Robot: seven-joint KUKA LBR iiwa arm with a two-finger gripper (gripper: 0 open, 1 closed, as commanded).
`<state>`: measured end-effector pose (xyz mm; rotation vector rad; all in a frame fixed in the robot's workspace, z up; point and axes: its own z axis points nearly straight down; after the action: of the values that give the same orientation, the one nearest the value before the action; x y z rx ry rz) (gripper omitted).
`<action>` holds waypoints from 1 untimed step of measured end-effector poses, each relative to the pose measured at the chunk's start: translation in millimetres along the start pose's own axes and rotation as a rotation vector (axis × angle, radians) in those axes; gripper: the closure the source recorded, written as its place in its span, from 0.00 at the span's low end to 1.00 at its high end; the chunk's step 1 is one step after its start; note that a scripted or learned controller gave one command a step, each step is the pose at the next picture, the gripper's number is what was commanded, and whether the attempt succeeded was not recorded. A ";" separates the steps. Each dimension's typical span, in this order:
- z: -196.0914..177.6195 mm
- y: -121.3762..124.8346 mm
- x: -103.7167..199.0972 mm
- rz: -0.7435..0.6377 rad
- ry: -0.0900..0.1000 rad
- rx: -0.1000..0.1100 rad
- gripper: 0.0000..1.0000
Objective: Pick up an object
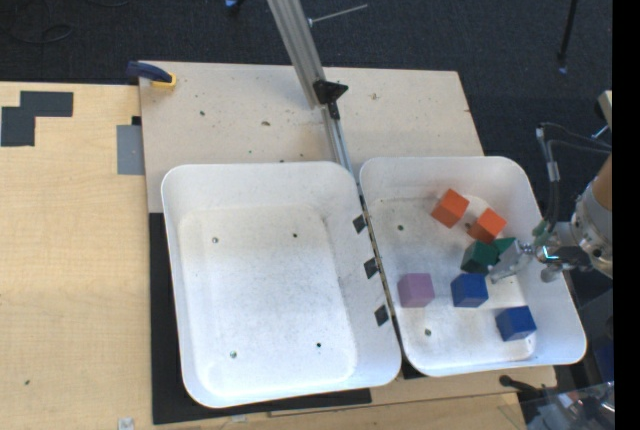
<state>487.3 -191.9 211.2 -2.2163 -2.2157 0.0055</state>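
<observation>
From my seat, nearest lie two small blue cubes (516,322), then the two-finger gripper (518,260), its opening hidden from me, beside the dark green block (485,254) in the right white bin (430,180), and crowding orange cubes (451,208) could spoil my grab.

Reaches in from the right edge of the camera view, low in the frame. Shows little of the arm itself: a short grey stretch with a hint of orange at the far right, cut off by the frame edge. Ends in a wrist of pale metal with dark cables looping upward above it. Carries the tool (512,261) at the leftward end, pointing left and slightly downward, low over the surface below. Finger spread too small and blurred to judge. Nothing clearly seen clamped between the fingers.
</observation>
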 end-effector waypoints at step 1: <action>-2.1 0.9 -0.4 0.001 -0.001 -0.005 0.00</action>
<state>488.2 -192.4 213.4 -2.2212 -2.2173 0.0014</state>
